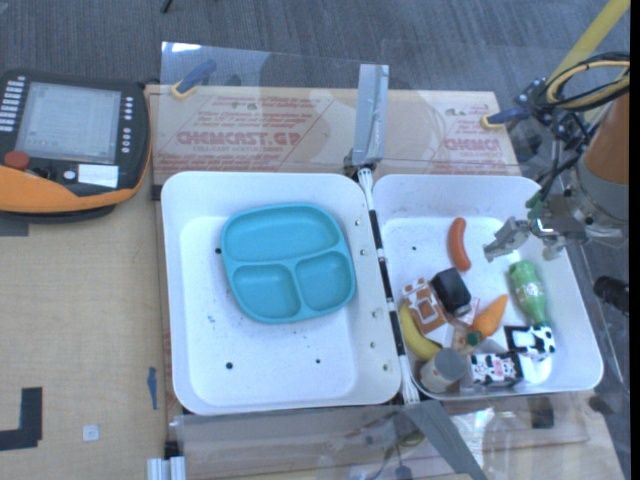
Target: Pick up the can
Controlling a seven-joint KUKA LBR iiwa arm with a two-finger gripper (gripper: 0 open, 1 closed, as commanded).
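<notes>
Can, a short grey metal cylinder w/ a dull round top, is seen at the front edge of the right bin, just beside a curved yellow banana and touching a black-and-white cow-patterned carton. Gripper is held above the bin's right side, well apart from the can; its metal fingers are spread apart w/ nothing between them. A green bottle-shaped item lies just below the gripper. An orange-red sausage shape, a tapered orange carrot and a small black block are scattered mid-bin. In the left bin, a glossy teal plastic plate w/ three compartments is laid flat. Both bins are shallow, white, w/ rounded corners and dark specks.
</notes>
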